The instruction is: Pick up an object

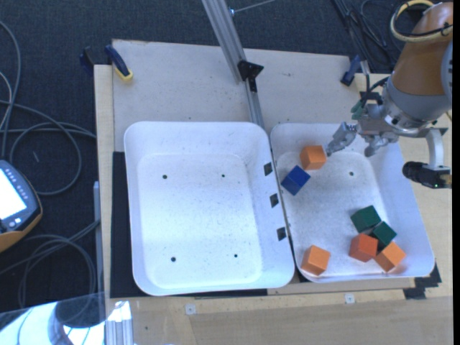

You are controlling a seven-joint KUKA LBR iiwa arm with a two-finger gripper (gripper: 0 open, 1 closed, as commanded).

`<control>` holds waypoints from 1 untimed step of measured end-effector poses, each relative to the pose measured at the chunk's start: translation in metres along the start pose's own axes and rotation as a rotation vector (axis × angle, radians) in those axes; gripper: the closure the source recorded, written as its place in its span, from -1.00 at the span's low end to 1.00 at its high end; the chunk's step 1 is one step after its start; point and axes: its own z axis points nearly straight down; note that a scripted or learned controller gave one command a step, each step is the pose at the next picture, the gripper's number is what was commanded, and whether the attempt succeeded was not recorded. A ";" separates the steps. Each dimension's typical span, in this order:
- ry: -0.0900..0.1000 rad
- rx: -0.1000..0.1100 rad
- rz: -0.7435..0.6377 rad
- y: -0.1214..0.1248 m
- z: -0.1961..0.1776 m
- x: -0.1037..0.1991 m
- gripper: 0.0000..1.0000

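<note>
Jaws point(357, 141) spread, holding nothing — beside orange cube point(313, 157), corners skewed; no long axis.

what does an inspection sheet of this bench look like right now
surface: wooden bench bearing left bin and right bin
job's things: in the right bin, orange cube, blue cube, green blocks, red-orange cubes, orange cube near front
clutter: blue clamps
grippers: end effector above right bin, nothing between fingers
cables: black cables on floor
surroundings: metal pole, dark carpet
</note>
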 end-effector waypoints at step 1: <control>0.001 0.008 -0.002 0.027 0.113 0.041 -1.00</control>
